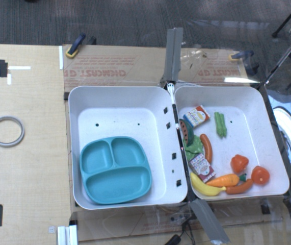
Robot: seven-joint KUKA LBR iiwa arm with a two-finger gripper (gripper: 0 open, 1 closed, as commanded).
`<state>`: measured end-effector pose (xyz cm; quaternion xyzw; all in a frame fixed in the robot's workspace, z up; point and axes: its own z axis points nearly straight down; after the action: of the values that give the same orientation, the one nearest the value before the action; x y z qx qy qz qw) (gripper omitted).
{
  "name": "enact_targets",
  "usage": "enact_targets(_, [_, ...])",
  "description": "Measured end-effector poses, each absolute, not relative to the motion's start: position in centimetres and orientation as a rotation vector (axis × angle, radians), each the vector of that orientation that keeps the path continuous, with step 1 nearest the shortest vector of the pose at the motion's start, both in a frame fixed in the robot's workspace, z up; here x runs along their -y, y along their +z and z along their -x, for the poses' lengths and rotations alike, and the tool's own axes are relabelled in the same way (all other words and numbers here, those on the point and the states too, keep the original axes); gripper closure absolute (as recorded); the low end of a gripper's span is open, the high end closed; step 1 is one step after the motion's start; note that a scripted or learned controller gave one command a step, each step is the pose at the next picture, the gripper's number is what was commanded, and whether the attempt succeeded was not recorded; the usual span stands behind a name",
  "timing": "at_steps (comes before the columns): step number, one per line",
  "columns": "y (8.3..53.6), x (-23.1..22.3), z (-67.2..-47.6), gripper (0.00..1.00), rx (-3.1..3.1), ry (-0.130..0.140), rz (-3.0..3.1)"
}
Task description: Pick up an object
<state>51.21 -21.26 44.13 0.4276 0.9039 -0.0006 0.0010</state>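
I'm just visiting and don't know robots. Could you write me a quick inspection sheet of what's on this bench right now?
Surface: wooden bench with two white bins side by side, cardboard beneath them.
Job's things: right bin holds toy food: banana, carrot, sausage, green pod, two red tomatoes, small packets.
Clutter: left bin holds a teal divided plate; tape roll on the bench at left.
Grippers: nothing seen.
Cables: dark cable at the front edge.
Surroundings: blue-yellow clamps at the cardboard's back edge; dark carpet behind.
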Motion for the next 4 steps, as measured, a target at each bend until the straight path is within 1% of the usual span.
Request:
enact_targets(1, [44.2, 22.2, -47.9, 1.00, -2.948, -0.002, -1.080])
enact_targets(2, [44.2, 22.0, -51.1, 1.00, -3.018, -0.002, -0.860])
enact_targets(3, [44.2, 22.2, -47.9, 1.00, -3.080, -0.001, -0.607])
enact_targets(4, [44.2, 22.2, -47.9, 1.00, -3.115, -0.001, -0.387])
